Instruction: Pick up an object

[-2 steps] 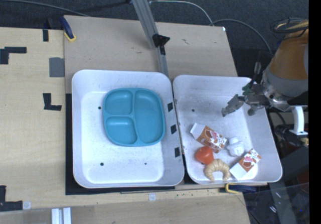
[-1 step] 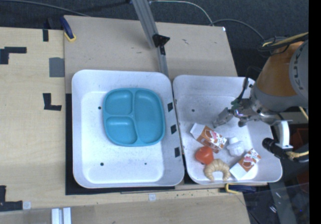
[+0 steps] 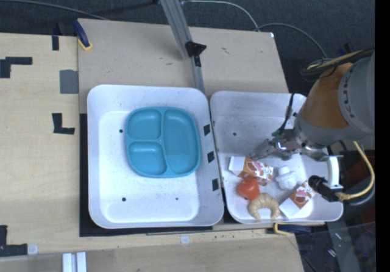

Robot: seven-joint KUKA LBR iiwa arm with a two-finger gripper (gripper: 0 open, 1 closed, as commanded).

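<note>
My gripper (image 3: 272,147) hangs low over the middle of the right bin (image 3: 244,112), just above the pile of objects. Right below it lies an orange and white packet (image 3: 258,170). A red tomato (image 3: 247,188) sits in front of that packet, and a tan croissant (image 3: 264,205) lies by the bin's front rim. A crumpled white object (image 3: 286,175) and a second orange and white packet (image 3: 301,195) lie to the right, partly under the wrist. Nothing shows between the gripper's tips.
The left bin (image 3: 103,155) holds a blue divided plate (image 3: 163,141). A grey metal pole (image 3: 177,14) slants down to the seam between the bins. The arm's orange band (image 3: 326,100) and cables (image 3: 356,185) crowd the right bin's right side.
</note>
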